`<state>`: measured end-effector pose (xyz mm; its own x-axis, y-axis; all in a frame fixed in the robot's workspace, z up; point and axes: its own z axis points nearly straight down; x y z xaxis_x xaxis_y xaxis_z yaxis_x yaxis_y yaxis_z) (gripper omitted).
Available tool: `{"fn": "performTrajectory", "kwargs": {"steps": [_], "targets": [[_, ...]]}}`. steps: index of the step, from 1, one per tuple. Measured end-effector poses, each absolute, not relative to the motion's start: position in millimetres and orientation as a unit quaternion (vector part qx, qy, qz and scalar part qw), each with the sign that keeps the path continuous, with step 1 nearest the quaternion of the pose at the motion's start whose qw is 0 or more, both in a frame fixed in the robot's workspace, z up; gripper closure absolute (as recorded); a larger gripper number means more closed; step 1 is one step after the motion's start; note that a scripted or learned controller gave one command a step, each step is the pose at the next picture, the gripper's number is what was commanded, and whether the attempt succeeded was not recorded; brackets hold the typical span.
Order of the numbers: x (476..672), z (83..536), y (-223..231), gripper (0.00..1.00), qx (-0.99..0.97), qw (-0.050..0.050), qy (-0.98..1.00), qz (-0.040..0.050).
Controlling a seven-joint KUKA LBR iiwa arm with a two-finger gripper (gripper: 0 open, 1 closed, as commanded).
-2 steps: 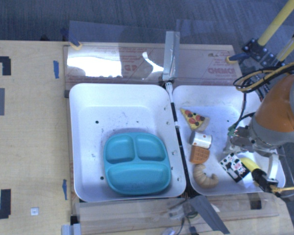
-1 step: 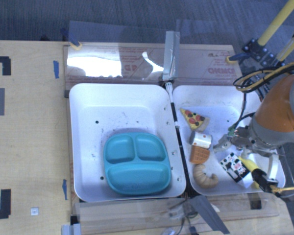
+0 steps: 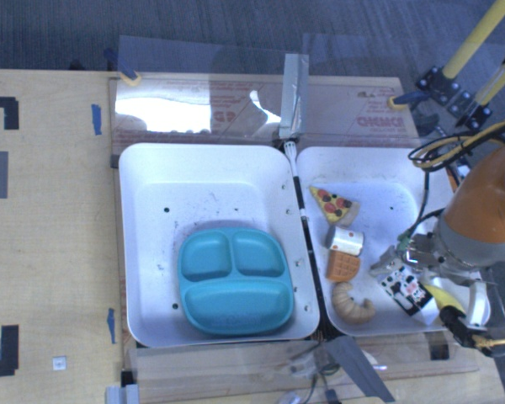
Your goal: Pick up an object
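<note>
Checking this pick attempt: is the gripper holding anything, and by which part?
Cannot be told: the two-finger gripper sits low in the right white bin, its tip too cluttered to read.

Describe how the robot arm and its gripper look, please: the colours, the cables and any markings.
The arm is grey with a broad orange band above the wrist. Black cables loop near its upper part. The wrist section is grey metal. The gripper is a small block of silver and black parts, with a black and white patterned marking on it. Finer details are too small to tell.
</note>
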<state>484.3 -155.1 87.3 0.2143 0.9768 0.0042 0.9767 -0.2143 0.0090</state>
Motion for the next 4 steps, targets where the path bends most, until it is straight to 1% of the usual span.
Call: {"fn": "performTrajectory", "kwargs": {"steps": [1,2,3,4], "targets": [[488.1,97,-156,1.00,0.779,0.007,0.627,0.0067],[487.7,97,-156,0.00,0.779,0.006,0.627,0.0063],[543.7,87,-108,0.00,0.782,0.003,0.624,0.0029],[606.7,86,-107,0.00,0.783,0.002,0.622,0.0016]]}}
